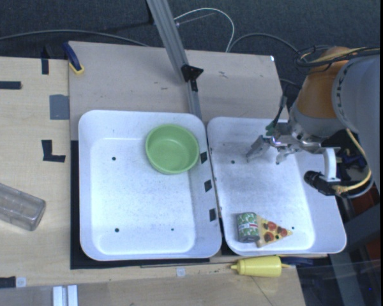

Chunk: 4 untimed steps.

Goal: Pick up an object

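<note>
Over the right bin (319, 234) your pincer (266, 150) hangs spread open, holding nothing; drop straight down and you'll miss the can (247, 227) near the front wall

Right bin (319, 231) bare mid-floor, can (246, 226) and pizza toy (272, 231) crowd front wall — green bowl (172, 148) blocks left bin's back

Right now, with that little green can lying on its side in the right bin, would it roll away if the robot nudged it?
Probably a little. The green can lies on its side, so its round body could roll. The pizza slice toy touching it may block rolling that way. It looks small and likely light, so the gripper could shove it before closing.
</note>
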### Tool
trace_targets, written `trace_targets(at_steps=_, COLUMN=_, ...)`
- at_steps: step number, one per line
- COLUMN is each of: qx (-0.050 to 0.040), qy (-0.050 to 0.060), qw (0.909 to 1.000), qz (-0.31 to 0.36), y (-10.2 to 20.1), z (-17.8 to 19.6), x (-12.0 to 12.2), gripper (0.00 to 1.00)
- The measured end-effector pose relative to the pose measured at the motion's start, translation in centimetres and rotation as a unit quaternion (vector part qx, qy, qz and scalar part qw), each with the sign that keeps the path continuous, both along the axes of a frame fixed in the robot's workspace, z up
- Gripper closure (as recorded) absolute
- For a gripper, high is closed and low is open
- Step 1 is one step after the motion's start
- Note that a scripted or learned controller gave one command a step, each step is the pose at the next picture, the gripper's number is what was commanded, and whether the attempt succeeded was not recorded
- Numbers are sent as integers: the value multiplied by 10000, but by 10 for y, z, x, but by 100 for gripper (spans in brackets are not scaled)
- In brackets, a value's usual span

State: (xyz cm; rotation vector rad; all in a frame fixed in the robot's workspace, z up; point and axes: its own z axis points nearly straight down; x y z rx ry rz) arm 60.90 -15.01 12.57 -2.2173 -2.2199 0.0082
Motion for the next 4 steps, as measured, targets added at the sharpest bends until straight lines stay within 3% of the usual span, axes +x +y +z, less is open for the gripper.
trace_targets(at_steps=1, qx=-6, qy=-25, qw=10000, qz=7, y=1, z=-39, x=0, gripper=0)
trace_targets(at_steps=2, qx=2, qy=-23, qw=10000, qz=11, y=1, z=-27, x=0, gripper=100)
trace_targets(at_steps=4, qx=-1, qy=-53, qw=10000, qz=1, y=7, z=88, x=-5, gripper=100)
